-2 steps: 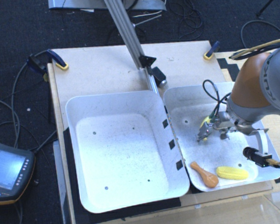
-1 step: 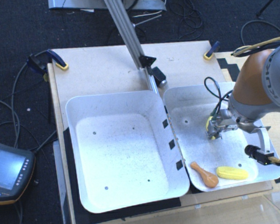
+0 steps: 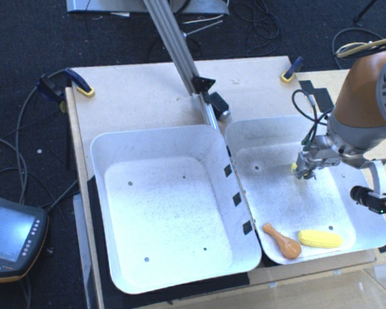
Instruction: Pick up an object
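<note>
Fingers [image 3: 308, 168]: low inside the right bin [image 3: 271, 124], over its floor just right of the middle, pointing toward its left wall. Spread or pressed together: cannot tell, too small and dark against the wrist. Nothing clearly seen pinched. Small yellow speck [image 3: 294, 168] right at the tips, on their left; touching or not, cannot tell either.

Behind the fingers, grey wrist and then the orange band [image 3: 367, 89], rising past the right bin's right rim. Black stub [image 3: 367, 197] out from the wrist, above the right bin's right side, nearer its front than the fingers.

Yellow item [image 3: 320, 239]: flat on the right bin's floor, near the front rim, lengthwise along that rim. Well apart from the fingers. Orange item [image 3: 283, 241]: also on the right bin's floor, near the front left corner, thin end toward the middle of the bin, round end just beside the yellow item's left tip. Touching or not, hard to say.

Left bin [image 3: 98, 153]: edge to edge with the right bin's left rim, three black tabs [image 3: 236, 197] along that seam.

Both on the pale desk [image 3: 140, 94]. Yellow clamp [image 3: 288, 75] on the desk edge behind the right bin's back rim; second clamp [image 3: 85, 91] far to that bin's left, at the other back corner. Metal rail [image 3: 175, 36] slanting up and away from the right bin's back left corner. Pendant [image 3: 7, 236] on the dark floor, far to the right bin's left, beyond the desk, with cables beside it.
</note>
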